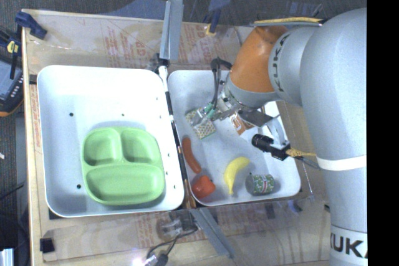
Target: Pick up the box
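Observation:
A small box (204, 129) with a speckled grey-green pattern lies in the upper left part of the right bin (181, 87). My gripper (206, 114) hangs right above it, reaching in from the right under the orange wrist band, and its tip looks to be at or just over the box's top edge. I cannot make out whether the box is gripped. A small brown and white packet (240, 125) lies just to the right, partly under the wrist.
The right bin also holds a reddish sausage (191, 155), a red pepper (202, 185), a banana (235, 172) and a green patterned can (260, 184) along its front. A green divided plate (123, 165) sits in the left bin (68, 90). The arm's bulk covers the bench's right side.

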`<state>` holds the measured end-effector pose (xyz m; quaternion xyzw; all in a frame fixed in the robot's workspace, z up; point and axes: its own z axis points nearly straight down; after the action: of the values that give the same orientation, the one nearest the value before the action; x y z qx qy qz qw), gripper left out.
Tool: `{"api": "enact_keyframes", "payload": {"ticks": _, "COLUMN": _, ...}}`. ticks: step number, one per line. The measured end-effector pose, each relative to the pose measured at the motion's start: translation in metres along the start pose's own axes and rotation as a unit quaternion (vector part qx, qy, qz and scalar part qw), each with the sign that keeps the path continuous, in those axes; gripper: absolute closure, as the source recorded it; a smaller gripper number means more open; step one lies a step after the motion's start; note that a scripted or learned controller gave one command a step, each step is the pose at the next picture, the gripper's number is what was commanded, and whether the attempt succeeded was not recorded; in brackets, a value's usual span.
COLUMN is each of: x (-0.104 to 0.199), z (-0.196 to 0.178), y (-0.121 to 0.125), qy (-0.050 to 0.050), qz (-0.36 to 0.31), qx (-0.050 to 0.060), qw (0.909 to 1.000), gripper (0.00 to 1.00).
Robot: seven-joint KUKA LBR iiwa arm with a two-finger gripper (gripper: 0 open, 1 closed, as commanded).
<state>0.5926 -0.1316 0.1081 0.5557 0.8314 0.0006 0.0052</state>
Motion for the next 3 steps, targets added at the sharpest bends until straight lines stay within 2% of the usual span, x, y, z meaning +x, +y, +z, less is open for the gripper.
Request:
{"api": "enact_keyframes", "payload": {"ticks": 1, "x": 0.059, "z": -0.085, "y": 0.051, "qy": 0.004, "qz": -0.181, "qx": 0.002, "qw": 0.9835, "gripper": 1.00}}
{"api": "enact_keyframes", "payload": {"ticks": 2, "x": 0.058, "z": -0.085, "y": 0.051, "qy": 0.004, "qz": -0.180, "qx": 0.002, "qw": 0.9836, "gripper": 0.00}}
{"api": "enact_keyframes", "payload": {"ticks": 3, "x": 0.028, "z": -0.033, "y": 0.021, "qy": 0.001, "qz": -0.129, "qx": 0.001, "qw": 0.9917, "gripper": 0.00}}
